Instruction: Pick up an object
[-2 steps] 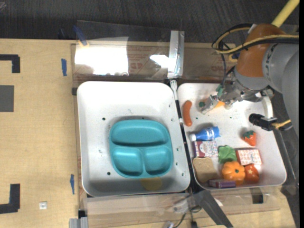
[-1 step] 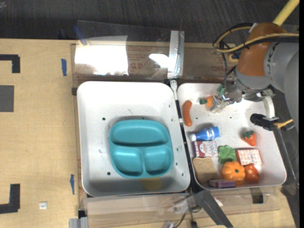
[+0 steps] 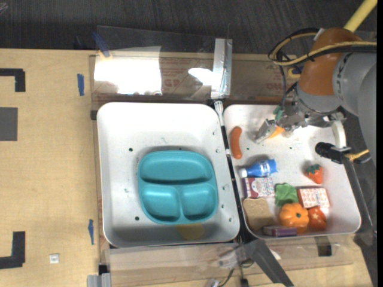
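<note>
So it looks like we're at the grab stage of the pick. The gripper (image 3: 270, 128) is down in the right bin (image 3: 347, 184), near its far edge, and there's a small orange-yellow thing (image 3: 274, 133) right at the fingertips. Honestly I can't tell whether the fingers are apart or pinched on it, everything there is tiny and a bit smeared, so I wouldn't call it held.

The arm (image 3: 335, 82) comes in over the bin's far right corner, orange band above the wrist, with the wrist angled down and toward the divider between the bins.

Other candidates sit along the near edge: an orange pumpkin (image 3: 293, 215), a green piece (image 3: 286, 192), a red carton (image 3: 312, 196), plus a blue bottle (image 3: 260, 169) and a sausage (image 3: 236, 142) beside the divider. The left bin (image 3: 114, 130) has a teal tray (image 3: 177, 185) in it.

My guess for the next move: close firmly on that orange bit, then lift straight up, slowly, since a piece that small could slip out easily.
</note>
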You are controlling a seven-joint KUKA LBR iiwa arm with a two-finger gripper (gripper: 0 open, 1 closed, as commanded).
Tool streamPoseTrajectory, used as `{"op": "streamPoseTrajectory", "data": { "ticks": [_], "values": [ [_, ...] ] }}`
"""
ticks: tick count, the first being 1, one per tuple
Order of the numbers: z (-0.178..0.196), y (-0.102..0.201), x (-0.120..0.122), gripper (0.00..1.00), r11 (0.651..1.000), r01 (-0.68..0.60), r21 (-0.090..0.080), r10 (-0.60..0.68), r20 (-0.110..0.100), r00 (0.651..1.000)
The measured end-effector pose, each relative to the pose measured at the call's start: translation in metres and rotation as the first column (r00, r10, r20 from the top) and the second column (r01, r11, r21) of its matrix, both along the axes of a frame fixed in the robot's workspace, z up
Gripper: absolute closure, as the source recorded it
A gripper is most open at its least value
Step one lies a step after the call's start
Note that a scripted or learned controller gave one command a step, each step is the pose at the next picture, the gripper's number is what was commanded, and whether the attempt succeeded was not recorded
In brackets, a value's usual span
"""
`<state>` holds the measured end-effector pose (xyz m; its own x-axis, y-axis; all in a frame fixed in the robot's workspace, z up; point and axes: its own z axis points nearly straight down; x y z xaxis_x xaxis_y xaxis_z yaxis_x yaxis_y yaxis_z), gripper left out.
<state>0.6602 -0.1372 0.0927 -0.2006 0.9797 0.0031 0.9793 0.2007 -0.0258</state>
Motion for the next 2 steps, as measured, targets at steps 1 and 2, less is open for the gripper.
{"op": "streamPoseTrajectory", "data": {
  "ticks": [1, 2],
  "values": [
    [0.0094, -0.0011, -0.0013, 1.00, 1.000, 0.003, 0.001, -0.003, -0.005, 1.000],
    [0.0091, -0.0009, -0.0013, 0.00, 1.000, 0.002, 0.001, -0.002, -0.007, 1.000]
  ]
}}
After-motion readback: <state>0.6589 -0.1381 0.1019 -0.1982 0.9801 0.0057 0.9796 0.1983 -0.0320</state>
